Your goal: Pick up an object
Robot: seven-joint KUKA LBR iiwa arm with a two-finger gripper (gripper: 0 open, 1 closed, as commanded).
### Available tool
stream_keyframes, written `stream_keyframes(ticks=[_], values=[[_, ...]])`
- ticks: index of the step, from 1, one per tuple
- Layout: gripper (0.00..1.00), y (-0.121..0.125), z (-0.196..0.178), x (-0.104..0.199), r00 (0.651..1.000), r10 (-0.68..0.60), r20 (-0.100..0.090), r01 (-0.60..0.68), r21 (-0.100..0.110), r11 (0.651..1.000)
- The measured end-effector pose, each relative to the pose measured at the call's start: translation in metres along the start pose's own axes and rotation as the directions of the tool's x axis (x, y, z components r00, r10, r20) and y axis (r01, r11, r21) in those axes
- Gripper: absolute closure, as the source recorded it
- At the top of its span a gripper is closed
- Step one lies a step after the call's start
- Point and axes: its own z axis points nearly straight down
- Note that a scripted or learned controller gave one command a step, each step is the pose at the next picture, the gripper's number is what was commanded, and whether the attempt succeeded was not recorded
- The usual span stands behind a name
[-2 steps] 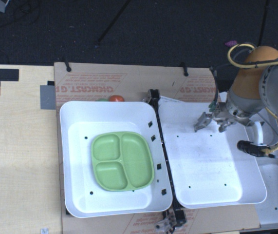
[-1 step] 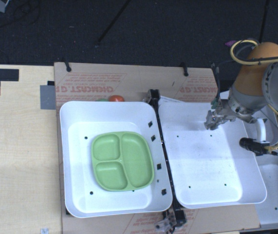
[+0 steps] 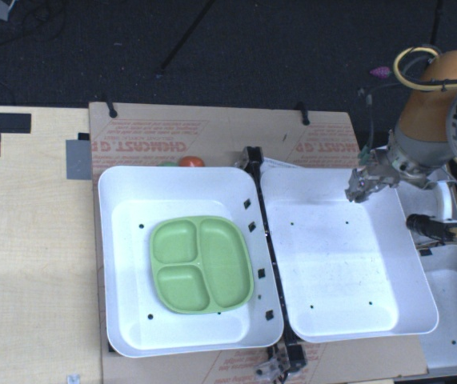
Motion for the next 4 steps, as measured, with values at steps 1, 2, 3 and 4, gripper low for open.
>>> stream_keyframes(ticks=[1, 2, 3, 4], values=[[1.0, 0.001, -0.054, -0.001, 1.0, -0.001, 0.001, 0.001, -0.002, 1.0], [1.0, -0.001, -0.044, 0.057, 1.0, -0.004, -0.003, 0.004, 0.006, 1.0], [1.0, -0.015, -0.042, 0.116, 1.0, -0.002, -0.002, 0.002, 0.007, 1.0], [1.0, -0.025, -0.053, 0.171, 1.0, -0.004, -0.002, 0.004, 0.006, 1.0]])
